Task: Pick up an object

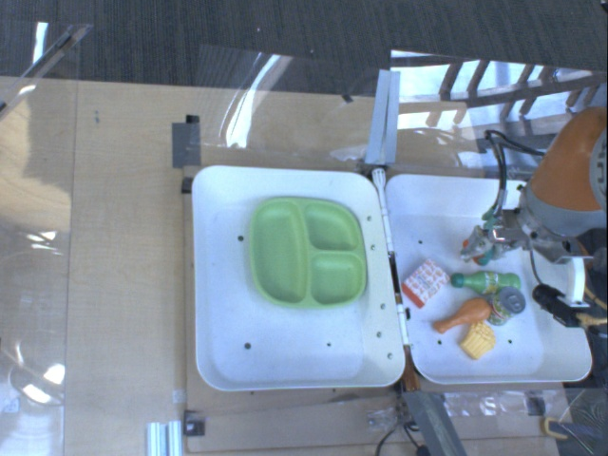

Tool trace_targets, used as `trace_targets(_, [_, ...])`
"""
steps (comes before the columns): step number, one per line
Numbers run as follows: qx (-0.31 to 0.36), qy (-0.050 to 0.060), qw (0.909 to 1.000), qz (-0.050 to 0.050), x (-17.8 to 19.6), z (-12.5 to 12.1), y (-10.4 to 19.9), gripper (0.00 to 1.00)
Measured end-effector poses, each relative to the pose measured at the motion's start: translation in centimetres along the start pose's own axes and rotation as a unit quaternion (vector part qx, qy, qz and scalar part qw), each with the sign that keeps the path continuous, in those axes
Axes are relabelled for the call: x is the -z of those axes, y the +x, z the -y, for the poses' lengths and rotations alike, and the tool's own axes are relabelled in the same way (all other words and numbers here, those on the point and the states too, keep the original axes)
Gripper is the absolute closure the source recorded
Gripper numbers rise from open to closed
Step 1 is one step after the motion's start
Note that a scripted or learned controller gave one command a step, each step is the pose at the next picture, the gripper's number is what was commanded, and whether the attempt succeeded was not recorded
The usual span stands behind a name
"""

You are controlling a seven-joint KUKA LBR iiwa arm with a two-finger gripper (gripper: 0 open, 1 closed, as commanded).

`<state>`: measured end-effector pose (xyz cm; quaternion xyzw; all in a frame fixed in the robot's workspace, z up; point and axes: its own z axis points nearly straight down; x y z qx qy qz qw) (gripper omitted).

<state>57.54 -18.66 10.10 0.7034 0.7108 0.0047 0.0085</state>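
Bins [218,350] – smooth white plastic, slight sheen. Green tray [285,255] – matt plastic. Table [114,255] – pale wood-look, satin. Bottle [486,280] glossy plastic. Drumstick [465,315] smooth plastic. Clear glossy panels [38,369] around the table.

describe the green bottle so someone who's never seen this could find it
Look in the right-hand white bin, in the cluster of small toys near its middle. The green bottle lies on its side above the orange drumstick, the only slim green thing among them.
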Motion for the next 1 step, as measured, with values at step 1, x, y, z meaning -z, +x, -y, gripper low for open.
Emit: trace_targets(1, [-0.008, 0.005, 1.0000, -0.002, 9.24, -0.76, 5.38, 1.00])
